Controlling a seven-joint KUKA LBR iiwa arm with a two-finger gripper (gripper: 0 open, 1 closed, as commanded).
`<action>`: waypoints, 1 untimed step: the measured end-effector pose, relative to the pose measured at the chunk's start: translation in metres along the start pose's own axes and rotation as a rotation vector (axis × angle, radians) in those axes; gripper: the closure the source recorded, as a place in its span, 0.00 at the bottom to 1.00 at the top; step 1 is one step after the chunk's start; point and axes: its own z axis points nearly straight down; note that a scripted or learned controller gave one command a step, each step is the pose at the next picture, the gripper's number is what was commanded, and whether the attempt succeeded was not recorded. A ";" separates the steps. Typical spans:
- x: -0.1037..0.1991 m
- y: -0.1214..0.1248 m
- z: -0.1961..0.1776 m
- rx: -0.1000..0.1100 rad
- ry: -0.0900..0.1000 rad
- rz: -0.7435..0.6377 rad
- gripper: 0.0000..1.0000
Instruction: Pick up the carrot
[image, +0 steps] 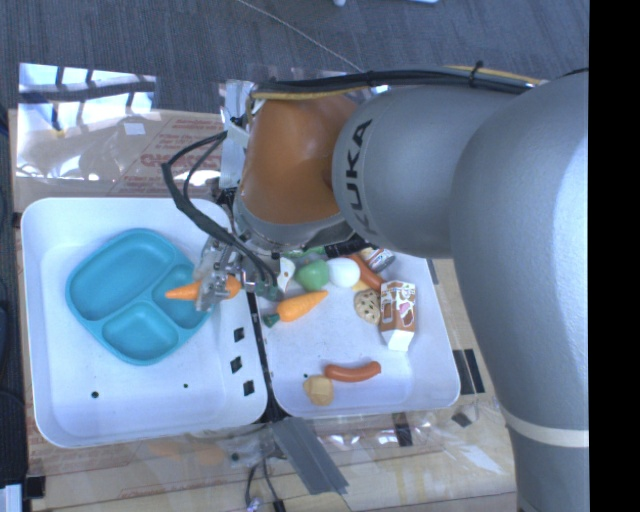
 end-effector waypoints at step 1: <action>0.022 -0.022 -0.036 0.004 -0.003 -0.217 1.00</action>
